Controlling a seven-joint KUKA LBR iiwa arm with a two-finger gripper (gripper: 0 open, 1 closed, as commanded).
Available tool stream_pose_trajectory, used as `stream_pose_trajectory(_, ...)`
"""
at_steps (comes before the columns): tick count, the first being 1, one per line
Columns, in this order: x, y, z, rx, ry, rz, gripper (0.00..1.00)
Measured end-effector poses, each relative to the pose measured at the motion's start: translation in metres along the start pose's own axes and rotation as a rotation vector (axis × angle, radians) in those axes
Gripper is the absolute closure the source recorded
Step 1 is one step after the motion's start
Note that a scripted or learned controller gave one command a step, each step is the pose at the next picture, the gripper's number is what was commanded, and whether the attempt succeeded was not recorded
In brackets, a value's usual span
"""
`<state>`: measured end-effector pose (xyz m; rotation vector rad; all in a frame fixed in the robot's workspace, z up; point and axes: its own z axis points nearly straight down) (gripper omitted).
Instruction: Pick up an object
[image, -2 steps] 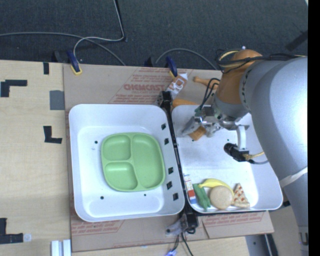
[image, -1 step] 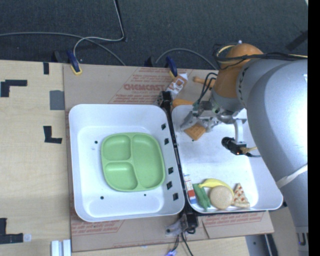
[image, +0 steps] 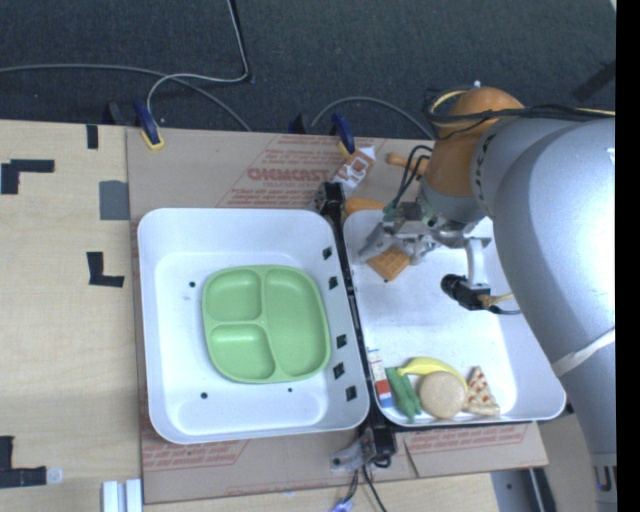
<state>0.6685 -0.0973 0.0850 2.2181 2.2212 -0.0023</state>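
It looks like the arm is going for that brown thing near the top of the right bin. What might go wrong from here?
The small tan-brown piece lies close to the divider wall between the bins, so the tool may bump the wall or nudge the piece away. I cannot tell whether it is gripped; it might slip. The toy foods heaped in the near corner look safely distant.

Both bins (image: 170, 300) look like smooth white plastic with a slight sheen. The green tray (image: 266, 323) is matt plastic, molded smooth. Under them sits plain brown cardboard (image: 230, 175), dull and printed, on a pale wood-look bench (image: 55, 330). The arm (image: 560, 240) has a satiny grey shell, orange band (image: 470, 135) a bit glossier.
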Motion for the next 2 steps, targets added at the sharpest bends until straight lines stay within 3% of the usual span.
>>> stream_pose_trajectory(1,0.001,0.000,0.000,0.000,0.000,0.000,0.00)
stream_pose_trajectory(2,0.001,0.000,-0.010,0.000,-0.002,-0.001,1.00)
